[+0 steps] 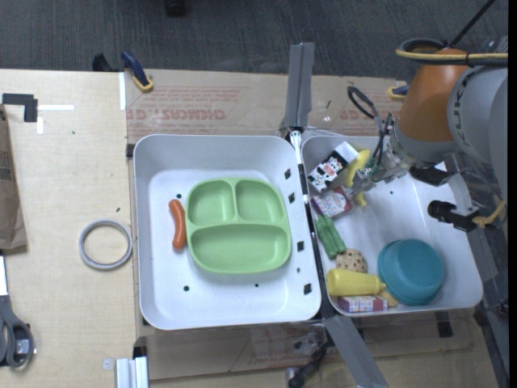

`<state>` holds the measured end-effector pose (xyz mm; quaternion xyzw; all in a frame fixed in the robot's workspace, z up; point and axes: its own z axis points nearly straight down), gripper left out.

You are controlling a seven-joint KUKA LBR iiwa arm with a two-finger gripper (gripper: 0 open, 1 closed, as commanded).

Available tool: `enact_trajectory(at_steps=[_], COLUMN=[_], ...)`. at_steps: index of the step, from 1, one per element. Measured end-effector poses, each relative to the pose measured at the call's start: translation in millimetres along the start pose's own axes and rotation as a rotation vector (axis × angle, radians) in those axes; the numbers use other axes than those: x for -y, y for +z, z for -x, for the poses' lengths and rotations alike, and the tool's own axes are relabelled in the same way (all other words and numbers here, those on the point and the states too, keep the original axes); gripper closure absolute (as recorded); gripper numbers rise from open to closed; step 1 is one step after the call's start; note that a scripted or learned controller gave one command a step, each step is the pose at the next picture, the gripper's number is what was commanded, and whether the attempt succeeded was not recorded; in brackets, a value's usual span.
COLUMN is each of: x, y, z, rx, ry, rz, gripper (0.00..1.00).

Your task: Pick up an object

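Note:
My gripper [370,175] reaches down into the back of the right bin [452,253], under the arm's orange band. It sits right beside a small yellow object [359,165] and close to a black-and-white cow-patterned box [328,169]. I cannot tell whether the yellow object is touched or held. Further forward in the same bin lie a pink packet [331,204], a green vegetable [329,235], a cookie [350,260], a yellow bottle [355,282], a blue bowl [412,271] and a pink-and-white box [362,303].
The left bin [153,281] holds a green divided plate [239,225] and an orange sausage [177,223] to its left. A tape ring [106,243] lies on the bench left of the bins. A grey divider bar [300,87] runs between the bins.

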<state>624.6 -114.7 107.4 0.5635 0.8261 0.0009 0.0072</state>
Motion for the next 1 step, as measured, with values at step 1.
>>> enact_trajectory(at_steps=[1], x=[-60.0], y=[-84.8], z=[-55.2], rx=[-0.009], ry=[0.138], rz=[-0.011], gripper=[1.0])
